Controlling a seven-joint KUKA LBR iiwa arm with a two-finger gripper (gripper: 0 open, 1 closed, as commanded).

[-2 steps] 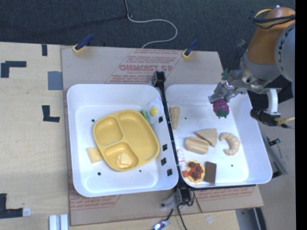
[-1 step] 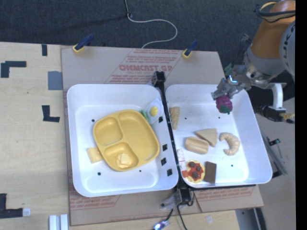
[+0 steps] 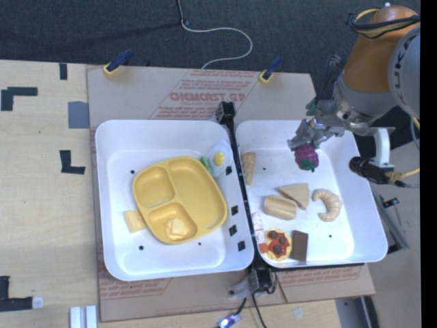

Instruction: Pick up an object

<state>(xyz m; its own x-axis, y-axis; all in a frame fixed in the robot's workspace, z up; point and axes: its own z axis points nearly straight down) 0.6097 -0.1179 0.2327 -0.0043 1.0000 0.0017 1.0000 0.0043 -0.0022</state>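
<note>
We look down on a cardboard sheet over a pale bench, dark carpet behind. Two white bins sit side by side. The left bin holds one yellow divided plate. The right bin holds one croissant, one bread roll, one wedge of bread, one pizza slice. The gripper hangs over the right bin's far end; a purple toy, perhaps grapes, is just below its tips, and we cannot tell whether they grip it.
</note>
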